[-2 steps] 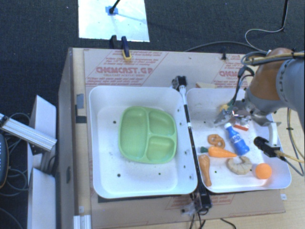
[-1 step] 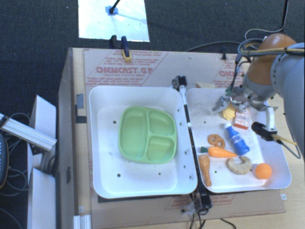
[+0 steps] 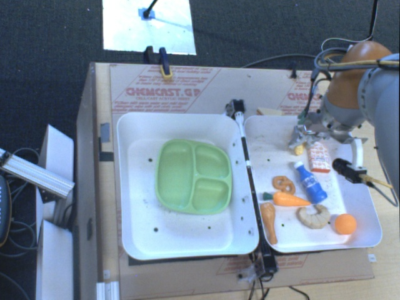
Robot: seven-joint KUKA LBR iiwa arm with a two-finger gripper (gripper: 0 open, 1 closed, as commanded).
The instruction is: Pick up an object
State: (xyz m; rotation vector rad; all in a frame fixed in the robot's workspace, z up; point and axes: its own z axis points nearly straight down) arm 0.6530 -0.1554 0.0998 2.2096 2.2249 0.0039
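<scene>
near: orange ball (image 3: 345, 224), shrimp-like piece (image 3: 314, 216), carrot (image 3: 290, 199) and pretzel (image 3: 283, 184) are spread in the right bin (image 3: 369, 233) | mid: blue bottle (image 3: 310, 182), white carton (image 3: 320, 157) | far: gripper (image 3: 299, 137) is lowered by a yellow piece (image 3: 300, 149); finger state cannot be told | advice: 1 isolated item should be centred before closing

Beside the hand (image 3: 302, 132), a red-and-white carton (image 3: 319, 156) and a blue bottle (image 3: 310, 182). Farther from it: an orange carrot (image 3: 289, 199), an orange ball (image 3: 345, 224), a brown pretzel (image 3: 283, 184), a pale green tray (image 3: 193, 176).
</scene>
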